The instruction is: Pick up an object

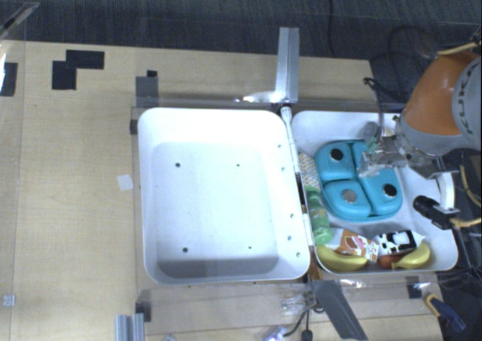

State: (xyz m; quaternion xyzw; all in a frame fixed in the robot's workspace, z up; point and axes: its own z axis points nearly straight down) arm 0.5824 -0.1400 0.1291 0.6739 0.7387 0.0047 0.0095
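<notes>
In the right bin (331, 125) lies a large teal plastic piece with four rounded lobes (354, 181). My gripper (374, 153) hangs over its upper right lobe, close to or touching its top. A yellow banana (343, 259) lies along the bin's front edge, with a second yellow banana end (416, 257) at the front right. Between them sit a small orange packet (354, 243) and a black-and-white toy (395, 242). A green item (319, 219) lies against the bin's left wall.
The left bin (215, 189) sits beside the right one, split from it by a metal divider (288, 68). The arm's orange band (437, 98) and grey wrist reach in from the right. Black cables lie at the right edge.
</notes>
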